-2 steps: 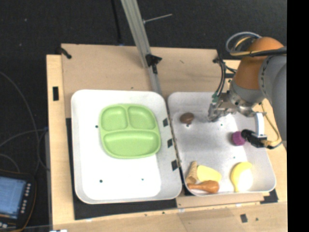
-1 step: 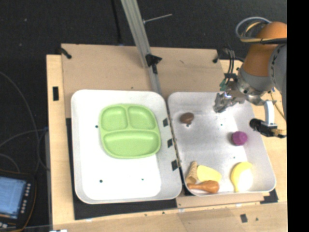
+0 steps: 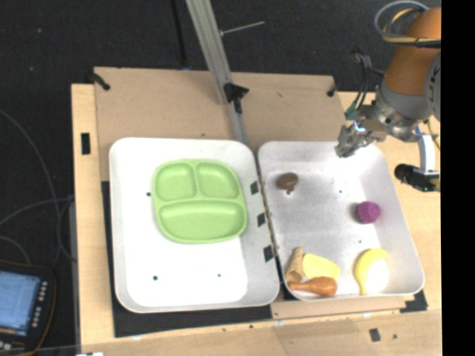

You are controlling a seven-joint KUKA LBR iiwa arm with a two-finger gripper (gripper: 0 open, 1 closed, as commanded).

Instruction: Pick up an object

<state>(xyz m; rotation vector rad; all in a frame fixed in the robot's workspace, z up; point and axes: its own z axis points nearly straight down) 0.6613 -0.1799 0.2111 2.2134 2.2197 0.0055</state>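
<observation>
- Food sits in the right bin [image 3: 334, 169], along its near edge: an orange drumstick [image 3: 315, 285], a tan stick piece [image 3: 295, 262] and a yellow wedge [image 3: 320, 265], all touching in a little pile.
- Just to the right of that pile in the right bin lies a yellow and white lump [image 3: 372, 270].
- Farther back in the right bin, near its right wall, sits a purple ball [image 3: 367, 212].
- A brown mushroom [image 3: 287, 181] stands near the right bin's left wall, farther back again.
- Touching the right bin's left side is the left bin [image 3: 133, 273], with a green plate [image 3: 200, 201] in it.
- At the right bin's far right corner hang the fingers [image 3: 347, 147] on the grey arm [image 3: 404, 87], pointing down, holding nothing. I cannot tell if they are open or closed.
- Both bins rest on the tabletop [image 3: 163, 102].
</observation>
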